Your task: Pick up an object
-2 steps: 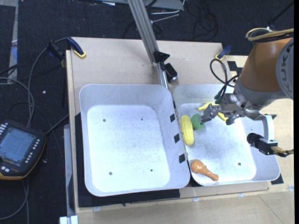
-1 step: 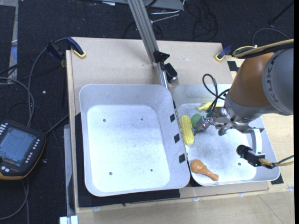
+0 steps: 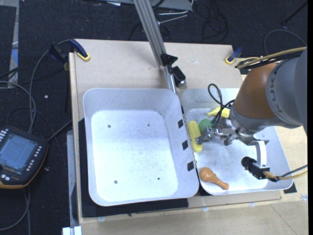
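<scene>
Grey arm's gripper (image 3: 204,137), grip impossible to judge, hovers over one yellow corn cob (image 3: 194,133), one green lump (image 3: 204,124) and one orange pear-shaped toy (image 3: 212,176) in right white bin (image 3: 279,148)

We see even, fairly bright light from above. The white bins (image 3: 132,146) look nearly washed out, with mild glare on the left one's rim. Shadows are soft and short, darkest under the arm (image 3: 274,94). The picture is slightly soft and grainy, and the dark floor (image 3: 34,28) loses detail.
</scene>
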### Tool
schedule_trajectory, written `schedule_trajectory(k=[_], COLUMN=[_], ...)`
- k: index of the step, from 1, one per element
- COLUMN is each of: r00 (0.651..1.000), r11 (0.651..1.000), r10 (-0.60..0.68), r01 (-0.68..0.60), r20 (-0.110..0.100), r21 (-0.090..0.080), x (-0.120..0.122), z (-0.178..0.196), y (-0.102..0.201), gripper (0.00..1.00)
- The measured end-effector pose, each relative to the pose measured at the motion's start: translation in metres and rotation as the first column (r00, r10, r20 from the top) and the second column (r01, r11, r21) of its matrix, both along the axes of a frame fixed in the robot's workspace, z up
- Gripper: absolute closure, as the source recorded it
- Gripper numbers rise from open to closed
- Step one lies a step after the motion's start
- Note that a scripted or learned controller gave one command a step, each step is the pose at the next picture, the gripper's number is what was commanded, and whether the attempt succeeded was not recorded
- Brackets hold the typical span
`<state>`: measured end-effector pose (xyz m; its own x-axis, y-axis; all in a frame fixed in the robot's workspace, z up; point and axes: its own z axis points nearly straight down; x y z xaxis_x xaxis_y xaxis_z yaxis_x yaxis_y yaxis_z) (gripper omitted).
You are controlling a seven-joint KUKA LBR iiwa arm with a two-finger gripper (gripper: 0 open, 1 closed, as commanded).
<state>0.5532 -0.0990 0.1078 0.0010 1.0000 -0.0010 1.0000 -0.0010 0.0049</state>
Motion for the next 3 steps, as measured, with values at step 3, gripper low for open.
schedule_trajectory(k=[3], r00=[1.000], r11=[1.000], r10=[0.002], r01=[-0.002], r20=[0.001], r21=[0.001], x=[0.004], z=[0.115], y=[0.001], gripper=[1.00])
